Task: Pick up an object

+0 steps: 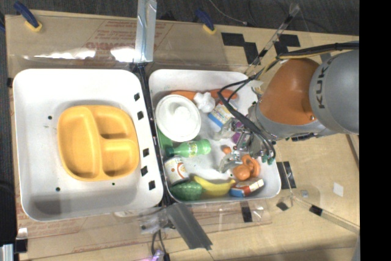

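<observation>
My gripper [235, 156] hangs low inside the right bin [183, 77], over the clutter near its front right corner. Right beside the fingers lie an orange toy [245, 169] and a yellow banana [212, 183]. The arm's orange band and grey wrist cover the bin's right side. A white bowl [178, 117] sits at the bin's left, with a green bottle [186, 148] just in front of it. The fingers are buried among cables and small items.
The left bin [36, 88] holds a yellow divided tray [98, 141]. A green round object [186, 191] and a red-and-blue item [249, 188] lie along the right bin's front wall. Cables run from the arm toward the back of the bench.
</observation>
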